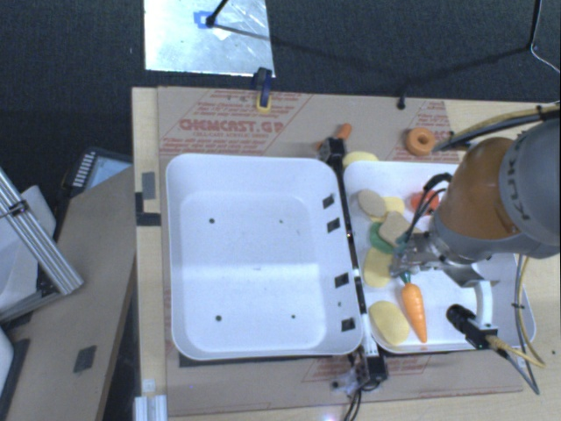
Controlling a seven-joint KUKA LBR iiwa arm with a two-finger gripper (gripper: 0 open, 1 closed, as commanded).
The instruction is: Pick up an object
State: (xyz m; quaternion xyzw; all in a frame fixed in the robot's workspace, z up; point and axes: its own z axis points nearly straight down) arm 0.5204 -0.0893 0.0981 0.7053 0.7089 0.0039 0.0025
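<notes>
Gripper (408, 261) low in right bin (500, 345) at centre-right of frame, finger state impossible to tell, crowded by carrot (414, 311) just below and yellow pieces (379, 268) beside: risk of glancing off or pinching nothing.

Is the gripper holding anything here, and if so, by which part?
Cannot be told. The gripper sits low among the toy food in the right bin, just above the carrot.
</notes>
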